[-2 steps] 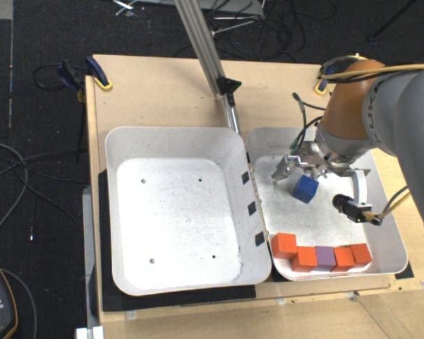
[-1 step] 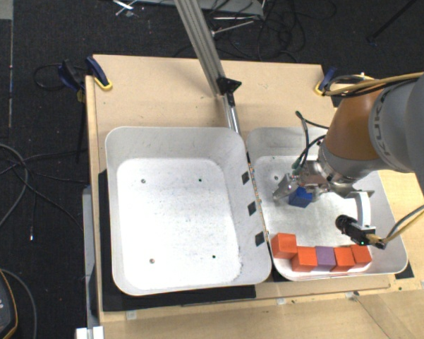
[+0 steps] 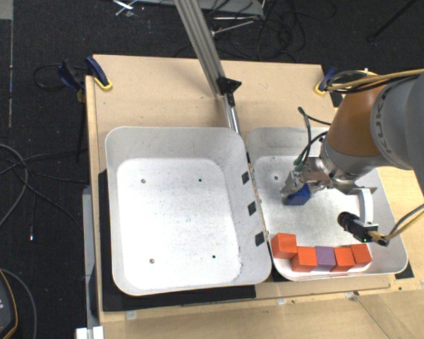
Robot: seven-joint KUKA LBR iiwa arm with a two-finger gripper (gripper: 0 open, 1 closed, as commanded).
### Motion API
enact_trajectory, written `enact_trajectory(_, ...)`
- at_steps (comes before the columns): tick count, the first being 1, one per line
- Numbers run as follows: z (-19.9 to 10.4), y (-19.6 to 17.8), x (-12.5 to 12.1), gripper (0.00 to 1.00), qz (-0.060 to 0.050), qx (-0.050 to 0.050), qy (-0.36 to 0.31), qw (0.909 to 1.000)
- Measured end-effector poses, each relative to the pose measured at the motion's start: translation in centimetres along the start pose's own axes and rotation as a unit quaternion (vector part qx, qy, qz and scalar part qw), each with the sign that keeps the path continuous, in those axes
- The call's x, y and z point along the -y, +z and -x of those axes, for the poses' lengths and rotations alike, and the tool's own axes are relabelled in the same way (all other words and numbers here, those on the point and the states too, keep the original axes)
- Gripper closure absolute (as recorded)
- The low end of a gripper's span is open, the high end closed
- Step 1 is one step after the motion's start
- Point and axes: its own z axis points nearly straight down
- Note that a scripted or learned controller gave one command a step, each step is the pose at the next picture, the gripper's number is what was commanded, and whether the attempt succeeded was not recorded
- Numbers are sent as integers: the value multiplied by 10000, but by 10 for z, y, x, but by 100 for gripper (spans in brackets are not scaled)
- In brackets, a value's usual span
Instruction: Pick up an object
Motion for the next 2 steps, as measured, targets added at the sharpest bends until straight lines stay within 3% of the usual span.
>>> enact_trajectory(1, -73, -95, -12, 100, 36, -15, -54, 10000)
enact_trajectory(2, -147, -96, -69, 100, 10, -22, -60, 10000)
